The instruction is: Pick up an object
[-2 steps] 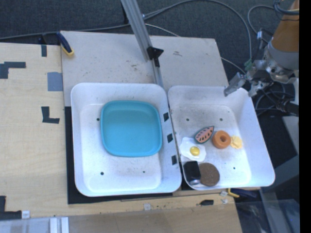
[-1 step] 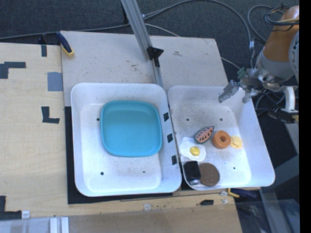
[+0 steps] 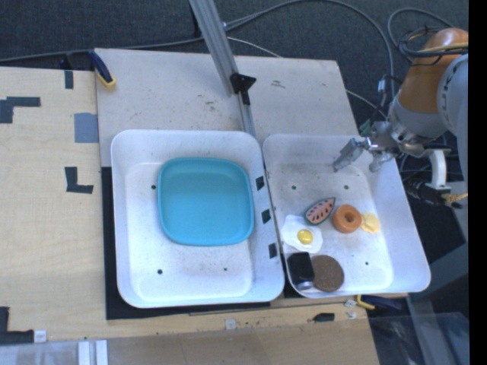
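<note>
Camera view: tool (image 3: 360, 157) fingers apparently spread, holding nothing, above the right bin (image 3: 396, 226).

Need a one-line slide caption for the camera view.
KUKA gripper poised above right bin of toy food; blue plate in left bin.

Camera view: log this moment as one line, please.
end effector over right bin's far edge, open, holding nothing | toy food untouched near front | blue plate in left bin
</note>
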{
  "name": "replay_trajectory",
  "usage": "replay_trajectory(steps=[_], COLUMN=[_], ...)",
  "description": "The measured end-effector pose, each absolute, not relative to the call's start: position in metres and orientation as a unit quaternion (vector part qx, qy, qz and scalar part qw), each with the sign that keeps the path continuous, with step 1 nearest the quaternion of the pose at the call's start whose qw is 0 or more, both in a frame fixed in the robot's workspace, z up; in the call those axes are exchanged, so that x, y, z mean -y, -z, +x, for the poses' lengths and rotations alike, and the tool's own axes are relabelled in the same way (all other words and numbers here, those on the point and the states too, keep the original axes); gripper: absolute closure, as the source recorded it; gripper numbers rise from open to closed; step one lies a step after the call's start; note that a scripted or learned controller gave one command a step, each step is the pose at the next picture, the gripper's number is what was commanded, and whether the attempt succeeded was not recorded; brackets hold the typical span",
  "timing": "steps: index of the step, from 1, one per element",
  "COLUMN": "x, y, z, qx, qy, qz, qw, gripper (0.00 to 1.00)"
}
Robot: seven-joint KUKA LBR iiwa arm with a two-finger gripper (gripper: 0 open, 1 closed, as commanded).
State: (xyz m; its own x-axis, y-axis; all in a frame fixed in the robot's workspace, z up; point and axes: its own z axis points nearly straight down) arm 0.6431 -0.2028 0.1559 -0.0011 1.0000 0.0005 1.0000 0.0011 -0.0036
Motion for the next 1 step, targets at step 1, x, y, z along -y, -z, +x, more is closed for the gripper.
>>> replay_trajectory(steps=[1], x=[0.1956], y=[-0.1108], z=[0.641], qx=[0.707], qy=[-0.0011], qz=[-0.707], qw=[0.002], gripper=[0.0])
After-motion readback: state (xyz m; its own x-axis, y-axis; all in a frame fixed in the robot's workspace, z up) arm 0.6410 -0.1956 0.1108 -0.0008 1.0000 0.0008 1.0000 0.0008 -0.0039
